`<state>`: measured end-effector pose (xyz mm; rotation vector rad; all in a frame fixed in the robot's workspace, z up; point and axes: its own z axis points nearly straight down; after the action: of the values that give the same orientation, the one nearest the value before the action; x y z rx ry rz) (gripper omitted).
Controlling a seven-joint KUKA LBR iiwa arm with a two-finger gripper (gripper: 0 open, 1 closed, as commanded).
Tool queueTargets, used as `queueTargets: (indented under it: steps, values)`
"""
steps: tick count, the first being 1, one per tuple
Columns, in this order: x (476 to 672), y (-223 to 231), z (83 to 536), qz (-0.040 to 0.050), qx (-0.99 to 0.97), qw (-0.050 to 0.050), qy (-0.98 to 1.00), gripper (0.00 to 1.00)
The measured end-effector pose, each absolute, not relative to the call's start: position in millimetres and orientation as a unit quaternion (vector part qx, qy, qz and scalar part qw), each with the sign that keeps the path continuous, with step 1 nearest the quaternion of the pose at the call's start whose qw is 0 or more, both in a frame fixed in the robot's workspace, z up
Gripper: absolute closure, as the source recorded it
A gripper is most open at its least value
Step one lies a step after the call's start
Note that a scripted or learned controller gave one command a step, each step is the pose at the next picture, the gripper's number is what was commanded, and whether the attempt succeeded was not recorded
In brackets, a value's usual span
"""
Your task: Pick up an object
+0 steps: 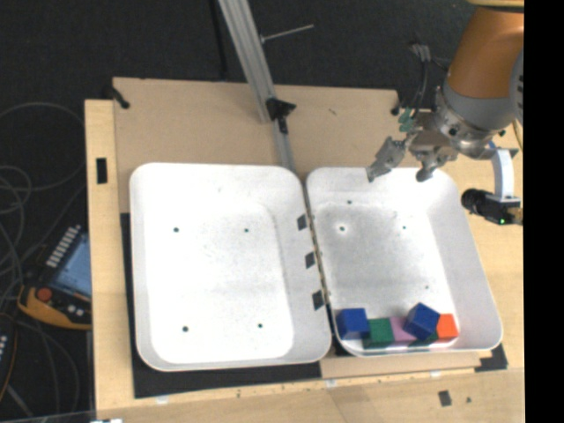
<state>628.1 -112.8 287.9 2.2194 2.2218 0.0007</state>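
Blue, green, pink and orange blocks are sitting bunched along the near wall of the right bin (458,227), touching one another in a tight row. From where I'm standing they look like small hard cubes, probably light and stiff, with flat faces that ought to take a pinch well. The blue cube at the left end (352,321) is looking like the easiest one, since its left face is standing free; the green cube (380,331) and the pink block (402,330) are being hemmed in on both sides, and a second blue cube (424,320) is leaning tilted against the orange cube (447,326).

The bin is smooth white plastic, shallow, with rounded corners, and the left bin (216,263) is matching it.

The gripper (404,164) is hovering over the right bin's far edge, well apart from the blocks, its two fingers spread open and holding nothing.
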Motion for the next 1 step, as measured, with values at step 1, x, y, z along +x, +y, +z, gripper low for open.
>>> queueTargets:
  steps: [1]
  values:
    - [645.5,-97.0,168.4,-0.0025,0.706,-0.002,0.708,0.0]
